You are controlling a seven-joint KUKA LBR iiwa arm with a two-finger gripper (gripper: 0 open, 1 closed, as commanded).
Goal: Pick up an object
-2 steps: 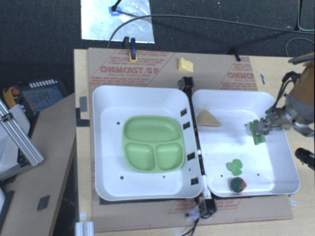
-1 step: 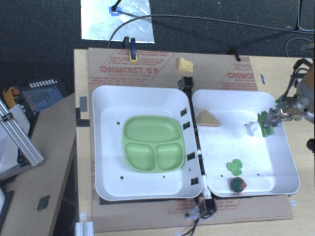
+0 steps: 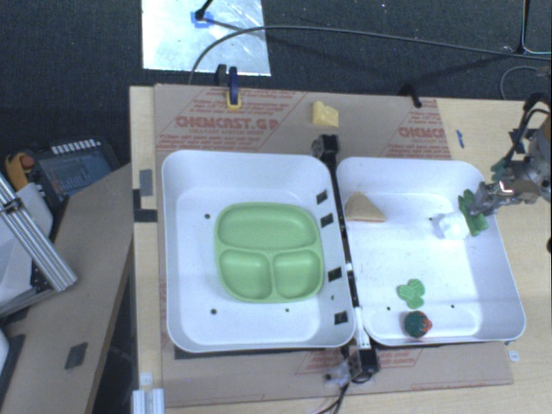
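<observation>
My gripper (image 3: 480, 199) reaches in from the right edge, over the right rim of the right bin (image 3: 496, 317). A small green object (image 3: 472, 216) hangs at its fingertips, and the fingers look shut on it. Just to its left a white object (image 3: 448, 226) lies on the bin floor. A tan wedge (image 3: 366, 207) lies at the bin's back left. Near the front of the bin sit a green leafy piece (image 3: 411, 292) and a red and green ball (image 3: 417, 323).
The left bin (image 3: 185, 317) holds a green divided plate (image 3: 266, 252). A black divider with clips (image 3: 336, 231) runs between the bins. On the cardboard behind the bins are a yellow block (image 3: 325, 114) and a blue and yellow clamp (image 3: 231, 89). Cables cross the floor behind.
</observation>
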